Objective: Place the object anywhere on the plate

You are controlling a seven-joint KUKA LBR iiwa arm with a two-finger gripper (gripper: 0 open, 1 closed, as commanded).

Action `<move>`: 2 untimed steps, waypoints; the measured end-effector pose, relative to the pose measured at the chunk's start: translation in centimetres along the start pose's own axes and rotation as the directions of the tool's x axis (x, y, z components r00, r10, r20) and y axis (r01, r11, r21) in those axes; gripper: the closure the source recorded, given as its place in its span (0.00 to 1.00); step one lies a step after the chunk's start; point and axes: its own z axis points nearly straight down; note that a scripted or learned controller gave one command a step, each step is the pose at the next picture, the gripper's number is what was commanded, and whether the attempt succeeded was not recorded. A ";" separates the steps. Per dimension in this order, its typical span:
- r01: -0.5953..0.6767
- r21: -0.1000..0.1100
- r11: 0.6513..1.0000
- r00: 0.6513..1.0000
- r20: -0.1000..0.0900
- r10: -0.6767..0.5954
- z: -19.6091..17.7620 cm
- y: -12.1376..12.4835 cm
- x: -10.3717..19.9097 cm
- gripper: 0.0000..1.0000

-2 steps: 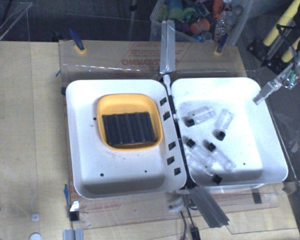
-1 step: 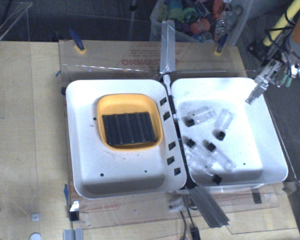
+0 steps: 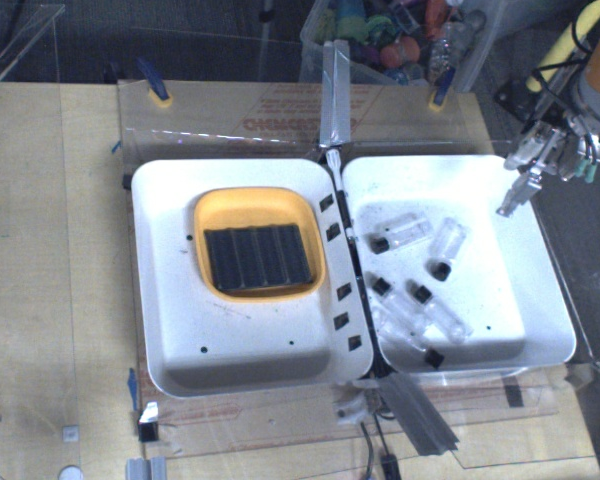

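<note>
The yellow plate [image 3: 258, 243] sits in the left bin [image 3: 165, 298], and it serves here as the landmark. It is a rounded-square dish, and a dark ribbed rectangular insert [image 3: 258, 258] lies on its floor, covering most of the middle.

To the right of the plate, past the raised divider [image 3: 338, 238] with its row of small black tabs, lies the right bin [image 3: 500, 318]. In it rest several clear plastic vials with black caps. 1 vial [image 3: 400, 234] lies closest to the plate, just across the divider. Another vial [image 3: 445, 243] lies farther right, tilted. A loose cluster of vials [image 3: 420, 313] sits lower, right of the plate's bottom edge. All of these objects are in the right bin, none on the plate.

The gripper [image 3: 515, 196] hangs far to the right of the plate, over the upper right corner of the right bin, apart from the vials. Whether its tips are apart or together cannot be told; nothing is visible between them.

Beyond the plate, above the bins, stands a clear tub of coloured toys [image 3: 400, 13].
</note>
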 end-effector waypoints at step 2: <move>0.492 -0.001 0.871 0.871 0.002 -0.492 -11.1 -1.1 2.0 0.00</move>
